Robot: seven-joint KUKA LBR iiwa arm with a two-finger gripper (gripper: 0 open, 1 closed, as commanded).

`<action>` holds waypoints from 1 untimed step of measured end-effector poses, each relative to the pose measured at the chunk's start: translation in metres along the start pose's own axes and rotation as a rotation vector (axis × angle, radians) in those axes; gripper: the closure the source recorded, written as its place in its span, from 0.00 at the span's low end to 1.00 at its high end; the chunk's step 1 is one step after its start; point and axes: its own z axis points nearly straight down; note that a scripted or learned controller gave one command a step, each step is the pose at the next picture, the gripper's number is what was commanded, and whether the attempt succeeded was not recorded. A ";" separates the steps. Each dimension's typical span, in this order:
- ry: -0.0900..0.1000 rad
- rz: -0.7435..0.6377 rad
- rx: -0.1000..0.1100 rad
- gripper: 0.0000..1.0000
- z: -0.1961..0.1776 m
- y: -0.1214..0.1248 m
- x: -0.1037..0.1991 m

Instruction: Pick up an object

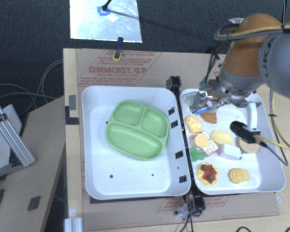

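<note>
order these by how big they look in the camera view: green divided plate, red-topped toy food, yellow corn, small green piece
1. green divided plate, by far.
2-3. red-topped toy food and yellow corn look alike; unranked.
4. small green piece.

Red print reading "CHEMCAST GP" runs across the brown masked sheet [120, 62] beneath the two bins, above the left one, with smaller red lines around it too fine to read.

Dark carpet floor [29, 33], cardboard-topped bench [121, 66], shiny metal sheet [104, 13] — grey cables [49, 70] left
</note>
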 end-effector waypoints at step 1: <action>0.000 0.000 0.000 1.00 0.006 -0.006 0.058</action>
